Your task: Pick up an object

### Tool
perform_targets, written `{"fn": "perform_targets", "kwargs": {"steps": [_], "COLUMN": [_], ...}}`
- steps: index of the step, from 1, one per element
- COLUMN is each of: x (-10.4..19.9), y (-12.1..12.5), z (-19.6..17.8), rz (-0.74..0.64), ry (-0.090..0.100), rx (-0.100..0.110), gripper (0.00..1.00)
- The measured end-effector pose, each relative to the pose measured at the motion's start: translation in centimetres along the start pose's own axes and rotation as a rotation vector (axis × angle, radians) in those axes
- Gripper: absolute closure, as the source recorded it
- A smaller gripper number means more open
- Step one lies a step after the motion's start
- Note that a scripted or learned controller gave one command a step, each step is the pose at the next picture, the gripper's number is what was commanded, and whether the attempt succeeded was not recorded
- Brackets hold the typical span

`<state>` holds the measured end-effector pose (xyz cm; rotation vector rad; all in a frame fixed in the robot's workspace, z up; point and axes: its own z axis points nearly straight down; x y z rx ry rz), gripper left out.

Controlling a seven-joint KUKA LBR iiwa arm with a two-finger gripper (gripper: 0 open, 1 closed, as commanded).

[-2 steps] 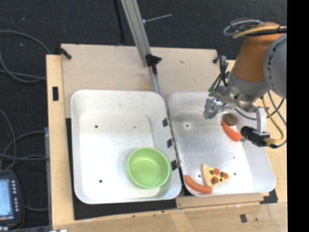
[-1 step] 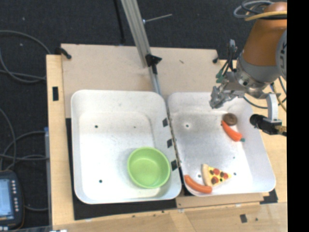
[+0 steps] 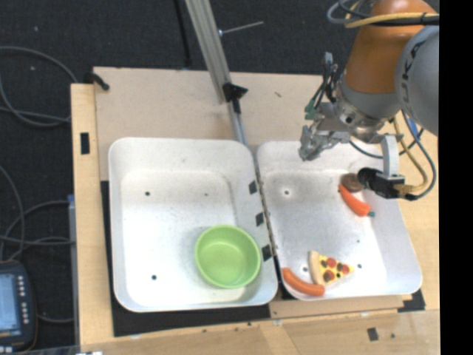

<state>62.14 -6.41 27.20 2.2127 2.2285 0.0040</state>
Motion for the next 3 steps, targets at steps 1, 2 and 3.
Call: {"fn": "perform_targets", "kwargs": {"steps": [1,2,3], "x": [5.1,9.2,14.6], "y": [1.1,1.6,1.7], "z": [1.8,2.3,3.5], "rz": [0.001,0.002,0.001], "ry": [-0.001,-0.002,-0.002], "rx": [0.003,0.002,0.005], "gripper": [1.0,1.0,1.0]}}
